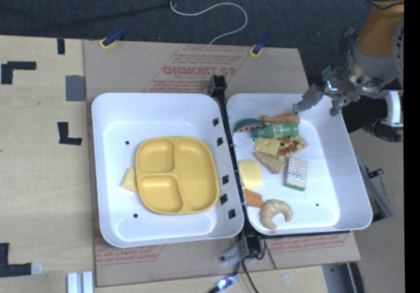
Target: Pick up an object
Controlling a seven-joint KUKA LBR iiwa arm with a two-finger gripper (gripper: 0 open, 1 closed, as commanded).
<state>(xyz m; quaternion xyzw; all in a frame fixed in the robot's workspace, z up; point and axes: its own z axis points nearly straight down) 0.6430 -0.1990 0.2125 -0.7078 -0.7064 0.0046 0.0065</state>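
**Gripper over the right bin's far right corner, nothing held**

Two-finger gripper (319, 98) has its fingers spread, nothing between them, above the rim of the shallow white right bin (354, 173). Closest to it, just to its left: orange carrot-shaped toy (281, 118), long axis lying roughly left-right. Beside that, green plastic toy bottle (276, 131), lying flat, same axis. Further off: speckled rectangular sponge-like block (296, 173), then tan toy croissant (275, 212). Farthest: yellow three-compartment plate (177, 175) in the left bin (108, 154).
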